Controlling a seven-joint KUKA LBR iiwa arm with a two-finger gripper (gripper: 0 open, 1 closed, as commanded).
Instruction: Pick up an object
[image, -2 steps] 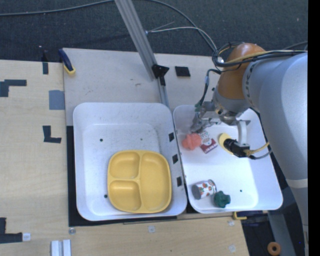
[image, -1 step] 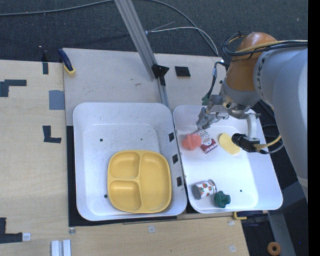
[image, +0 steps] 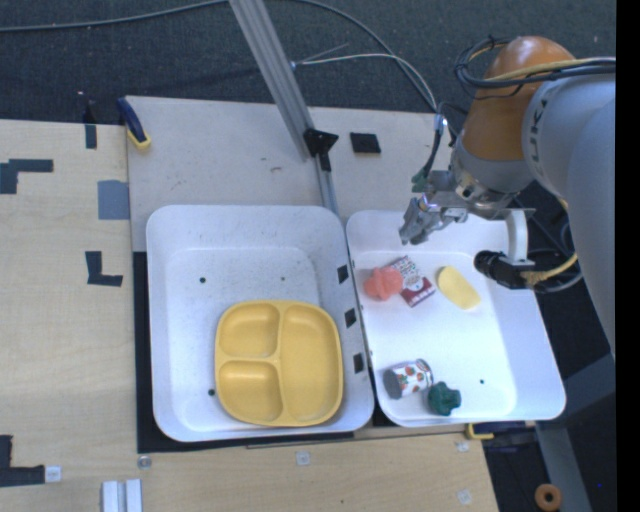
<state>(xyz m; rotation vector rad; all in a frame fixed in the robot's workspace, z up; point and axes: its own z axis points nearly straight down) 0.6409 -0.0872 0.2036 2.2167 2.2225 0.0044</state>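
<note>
From the overhead camera we look down on a pale wooden worktop (image: 60, 330) with dark carpet beyond its far edge and two shallow white plastic bins side by side. The left bin (image: 180, 250) holds a yellow plastic plate with three compartments (image: 279, 362), lying flat toward the bin's near right part. The right bin (image: 500, 340) holds the loose items. We see a pinkish-red soft lump (image: 381, 284) touching a small red and white printed packet (image: 410, 281), and just beside these a pale yellow oblong block (image: 458, 288). Nearer the front edge lie a small red and white can on its side (image: 408, 378) and, touching it, a dark green crumpled lump (image: 444, 399). The grey arm with the orange band (image: 515, 85) reaches in from the right. Its claw (image: 418, 226) hangs over the far left part of the right bin, above the lump and packet and apart from them. It has hold of nothing we can see; how far it is parted we cannot tell.
</note>
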